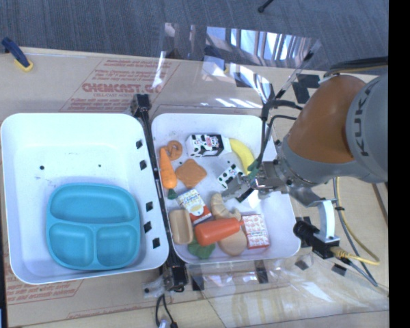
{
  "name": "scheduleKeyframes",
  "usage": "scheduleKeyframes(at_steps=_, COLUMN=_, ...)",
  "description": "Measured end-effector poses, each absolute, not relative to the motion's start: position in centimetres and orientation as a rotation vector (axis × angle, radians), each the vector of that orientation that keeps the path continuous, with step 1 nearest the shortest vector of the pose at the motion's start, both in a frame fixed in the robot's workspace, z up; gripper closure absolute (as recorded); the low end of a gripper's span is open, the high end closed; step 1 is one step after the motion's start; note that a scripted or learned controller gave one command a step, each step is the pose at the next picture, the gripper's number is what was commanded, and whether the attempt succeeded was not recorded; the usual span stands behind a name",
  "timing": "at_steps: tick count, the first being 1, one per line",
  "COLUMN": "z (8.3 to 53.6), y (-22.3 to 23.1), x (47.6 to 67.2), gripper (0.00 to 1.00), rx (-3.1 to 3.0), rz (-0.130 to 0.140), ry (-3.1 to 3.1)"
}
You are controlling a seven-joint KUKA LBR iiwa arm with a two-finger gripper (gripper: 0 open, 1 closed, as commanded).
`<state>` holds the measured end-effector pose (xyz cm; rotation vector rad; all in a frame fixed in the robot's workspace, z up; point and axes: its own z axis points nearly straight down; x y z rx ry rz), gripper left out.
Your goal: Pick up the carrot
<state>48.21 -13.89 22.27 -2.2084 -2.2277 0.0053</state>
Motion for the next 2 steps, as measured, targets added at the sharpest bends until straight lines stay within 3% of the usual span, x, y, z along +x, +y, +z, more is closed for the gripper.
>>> scheduleKeyframes(at_steps=1, z=21.6, y=-7.4, x=55.6, gripper=0.0, rx=-2.007, rz=0.001, ry=-2.414)
scheduleKeyframes(at_steps=2, z=9.1, y=-9.9, x=55.0, gripper=0.0, rx=-2.161, rz=0.004, ry=-2.278)
